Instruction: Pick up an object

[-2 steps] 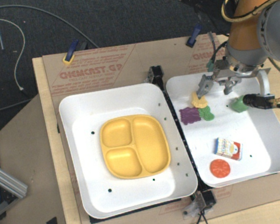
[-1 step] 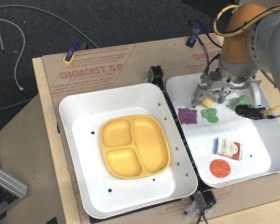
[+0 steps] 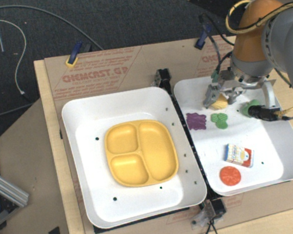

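Note:
My gripper (image 3: 221, 96) is low over the far end of the right bin (image 3: 284, 152), with its fingers apart. A small pale yellow piece (image 3: 219, 103) lies between the fingertips, on the bin floor or just above it. In front of the gripper lie a purple toy (image 3: 195, 121) and a green toy (image 3: 220, 120). Nearer the front of the same bin are a white packet with blue and orange print (image 3: 237, 155) and a red disc (image 3: 230, 175).
The left bin (image 3: 81, 124) holds a yellow divided plate (image 3: 141, 153). The wall between the two bins runs just left of the purple toy. A small green bit (image 3: 243, 107) shows to the right of the gripper. The grey arm covers the right bin's far right corner.

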